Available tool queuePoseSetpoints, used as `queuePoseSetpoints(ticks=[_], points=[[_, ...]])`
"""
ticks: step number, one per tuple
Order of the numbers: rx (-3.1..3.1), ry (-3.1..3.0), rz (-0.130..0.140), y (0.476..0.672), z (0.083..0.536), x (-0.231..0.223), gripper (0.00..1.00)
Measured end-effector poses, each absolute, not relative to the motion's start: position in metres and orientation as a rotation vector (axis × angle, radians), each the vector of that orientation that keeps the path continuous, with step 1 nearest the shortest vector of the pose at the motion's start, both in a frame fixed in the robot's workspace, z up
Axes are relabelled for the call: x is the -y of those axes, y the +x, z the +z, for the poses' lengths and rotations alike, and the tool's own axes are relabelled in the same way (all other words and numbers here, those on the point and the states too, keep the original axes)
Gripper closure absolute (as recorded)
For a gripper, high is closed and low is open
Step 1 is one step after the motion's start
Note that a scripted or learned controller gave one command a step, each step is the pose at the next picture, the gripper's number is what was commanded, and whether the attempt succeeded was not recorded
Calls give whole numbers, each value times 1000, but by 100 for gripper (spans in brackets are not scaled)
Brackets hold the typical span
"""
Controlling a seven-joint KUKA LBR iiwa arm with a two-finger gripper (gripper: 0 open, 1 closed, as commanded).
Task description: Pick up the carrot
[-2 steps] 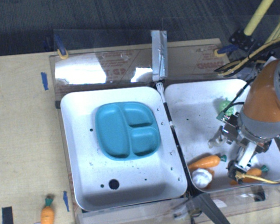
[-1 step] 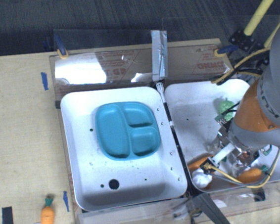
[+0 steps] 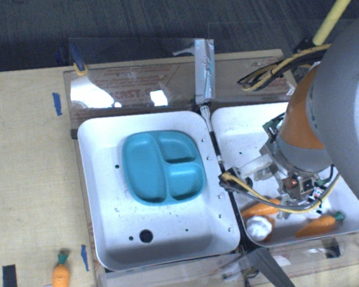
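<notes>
The grey arm (image 3: pixel 348 109) with its orange band reaches low into the right bin (image 3: pixel 229 128), its pincer (image 3: pixel 294 188) buried in cables so that its state cannot be told. A carrot (image 3: pixel 319 224) lies by the bin's near wall just below the pincer, beside a second orange piece (image 3: pixel 260 210) and a white object (image 3: pixel 260 228). A blue divided tray (image 3: pixel 164 167) sits in the left bin (image 3: pixel 100 180), and another carrot (image 3: pixel 60 283) rests on the worktop (image 3: pixel 25 188).
</notes>
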State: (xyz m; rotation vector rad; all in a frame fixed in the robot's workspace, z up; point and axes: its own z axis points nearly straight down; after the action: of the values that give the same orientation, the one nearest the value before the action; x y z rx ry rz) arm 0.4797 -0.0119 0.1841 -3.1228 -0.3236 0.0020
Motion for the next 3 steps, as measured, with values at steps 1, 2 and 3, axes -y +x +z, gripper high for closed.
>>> queuePoseSetpoints(ticks=[1,2,3], points=[[317,-3124,6,479,184,18,0],[870,-3015,8,478,184,37,0],[464,-3103,10,478,110,93,0]])
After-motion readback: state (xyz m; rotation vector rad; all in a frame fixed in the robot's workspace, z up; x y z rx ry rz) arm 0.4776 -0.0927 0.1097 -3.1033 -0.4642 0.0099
